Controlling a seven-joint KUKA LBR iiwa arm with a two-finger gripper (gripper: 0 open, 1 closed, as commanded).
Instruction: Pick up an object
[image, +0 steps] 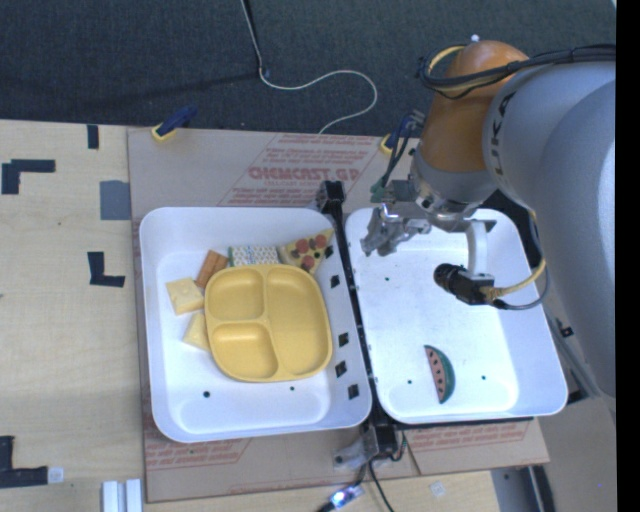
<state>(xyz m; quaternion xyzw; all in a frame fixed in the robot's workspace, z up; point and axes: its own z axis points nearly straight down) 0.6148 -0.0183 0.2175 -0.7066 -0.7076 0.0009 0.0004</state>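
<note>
i see the watermelon slice (439, 372) low in the right bin (520, 400), long axis running roughly up-down. my gripper (385, 238) hovers at that bin's upper left, well apart; i can't tell its grip state.

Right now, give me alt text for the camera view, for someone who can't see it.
A grey arm's gripper hovers over the right bin, which holds a watermelon slice. The left bin holds a yellow divided plate resting on small food pieces.
</note>
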